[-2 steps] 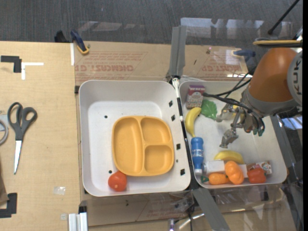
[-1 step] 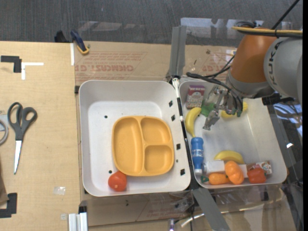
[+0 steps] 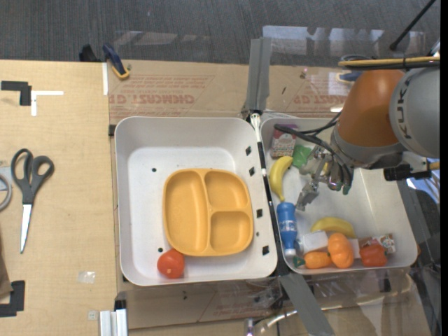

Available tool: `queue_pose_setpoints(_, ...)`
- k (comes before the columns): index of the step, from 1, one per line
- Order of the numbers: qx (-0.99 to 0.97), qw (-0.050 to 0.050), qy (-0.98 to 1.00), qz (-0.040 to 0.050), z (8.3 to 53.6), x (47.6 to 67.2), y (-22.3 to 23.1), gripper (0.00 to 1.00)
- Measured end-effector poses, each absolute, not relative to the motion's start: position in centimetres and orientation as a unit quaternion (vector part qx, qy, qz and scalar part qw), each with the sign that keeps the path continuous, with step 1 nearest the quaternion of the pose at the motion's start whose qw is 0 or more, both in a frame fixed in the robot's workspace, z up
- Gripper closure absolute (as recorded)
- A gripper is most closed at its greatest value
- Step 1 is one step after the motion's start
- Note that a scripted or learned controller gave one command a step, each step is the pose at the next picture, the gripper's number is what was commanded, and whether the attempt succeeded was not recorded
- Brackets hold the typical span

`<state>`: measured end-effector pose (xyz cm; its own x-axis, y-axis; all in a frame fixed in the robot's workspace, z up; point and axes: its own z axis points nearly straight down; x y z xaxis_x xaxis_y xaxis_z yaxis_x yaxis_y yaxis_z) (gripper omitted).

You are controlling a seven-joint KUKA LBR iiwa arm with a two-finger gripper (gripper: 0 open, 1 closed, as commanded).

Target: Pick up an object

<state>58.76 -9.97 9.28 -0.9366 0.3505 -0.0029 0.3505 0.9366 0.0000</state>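
Down front, fruit [image 3: 341, 250] crowds the right bin [image 3: 371, 208] — my pincer [image 3: 316, 184] hangs above it, whether spread or pressed together I cannot tell — my arm [image 3: 381, 117] hides the far corner.

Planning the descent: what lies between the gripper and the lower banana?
Bare white floor of the right bin separates the gripper from the lower banana in the camera view.

Toy foods [image 3: 329, 247] in right bin [image 3: 392, 208]

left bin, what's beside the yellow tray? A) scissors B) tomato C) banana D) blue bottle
B: a tomato lies in the left bin by the near-left corner of the tray.
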Motion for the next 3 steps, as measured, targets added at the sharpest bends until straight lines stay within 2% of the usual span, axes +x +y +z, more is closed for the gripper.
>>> queue_pose_setpoints(1,0.233,0.001,0.972,-0.0002,9.3,56.8,-15.9,0.0)
queue_pose_setpoints(2,0.279,0.004,0.96,-0.0008,9.4,48.0,-22.3,0.0)
queue_pose_setpoints(3,0.447,0.001,0.895,0.0,20.2,58.2,-13.4,0.0)
